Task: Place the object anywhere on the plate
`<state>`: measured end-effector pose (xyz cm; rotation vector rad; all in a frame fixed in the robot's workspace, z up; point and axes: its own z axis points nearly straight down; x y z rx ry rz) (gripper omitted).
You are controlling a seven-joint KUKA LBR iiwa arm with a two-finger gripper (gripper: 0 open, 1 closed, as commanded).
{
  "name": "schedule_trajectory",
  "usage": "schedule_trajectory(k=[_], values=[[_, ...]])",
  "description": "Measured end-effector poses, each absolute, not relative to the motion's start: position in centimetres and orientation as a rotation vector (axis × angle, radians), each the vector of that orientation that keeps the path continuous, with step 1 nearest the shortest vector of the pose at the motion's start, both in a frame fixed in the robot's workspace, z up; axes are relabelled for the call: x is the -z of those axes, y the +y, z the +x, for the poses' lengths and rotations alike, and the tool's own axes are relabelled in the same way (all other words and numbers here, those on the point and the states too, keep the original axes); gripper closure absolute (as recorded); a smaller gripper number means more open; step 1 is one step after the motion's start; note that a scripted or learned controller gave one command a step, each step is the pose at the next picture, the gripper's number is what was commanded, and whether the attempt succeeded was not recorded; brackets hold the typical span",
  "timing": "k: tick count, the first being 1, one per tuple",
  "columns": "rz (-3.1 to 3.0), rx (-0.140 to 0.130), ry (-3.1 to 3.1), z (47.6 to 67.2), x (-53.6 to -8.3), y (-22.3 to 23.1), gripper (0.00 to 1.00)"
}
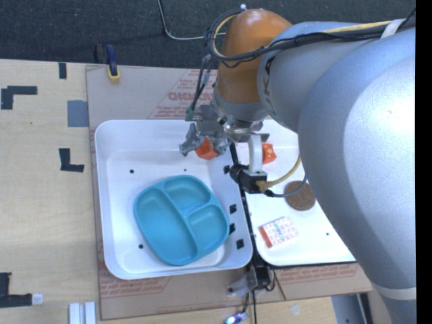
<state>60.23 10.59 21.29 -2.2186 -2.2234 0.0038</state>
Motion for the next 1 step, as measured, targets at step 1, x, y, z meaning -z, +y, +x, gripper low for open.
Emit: schedule_trajectory(k=[1], values=[[-2.219,-0.004,-2.223,60.19,-21.38,10.55,0.0]])
